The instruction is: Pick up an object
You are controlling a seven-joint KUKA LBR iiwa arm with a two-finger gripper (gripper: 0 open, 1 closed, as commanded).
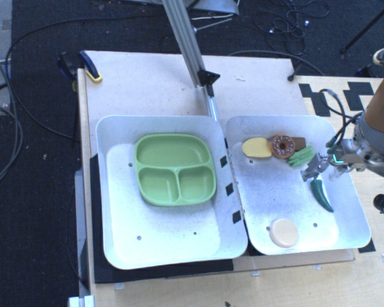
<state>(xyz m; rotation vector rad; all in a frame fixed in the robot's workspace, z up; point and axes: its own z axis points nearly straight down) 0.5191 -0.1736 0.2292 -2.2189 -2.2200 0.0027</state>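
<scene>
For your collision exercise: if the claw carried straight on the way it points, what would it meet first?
Probably the green pepper, lying just below the claw in the right bin. Depth is unclear from this slanted view, so it might reach the bin floor beside it instead.

Pale green tray (176,169), white bins (115,235)

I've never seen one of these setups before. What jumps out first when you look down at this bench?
The big green divided plate sits alone in the left bin and draws the eye first. In the right bin, toy foods cluster near the far edge: a yellow piece and a brown donut, with a pale round disc near the front. The gripper reaches in from the right, just above a dark green pepper.
</scene>
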